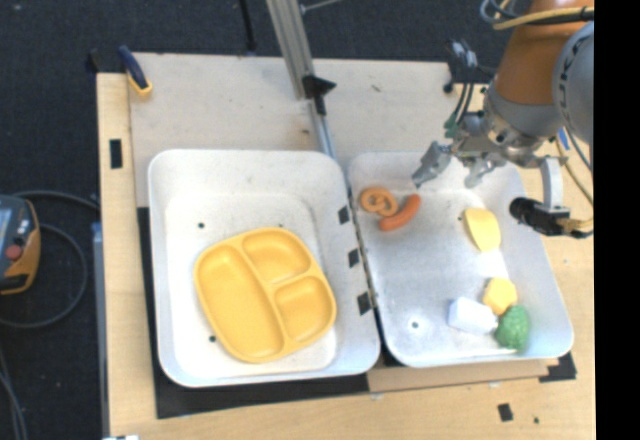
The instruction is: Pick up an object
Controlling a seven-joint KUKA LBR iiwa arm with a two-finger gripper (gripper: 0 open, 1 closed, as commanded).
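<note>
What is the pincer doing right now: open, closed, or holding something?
Pincer: open, holding nothing, above the far end of the right bin, beside the sausage.
</note>
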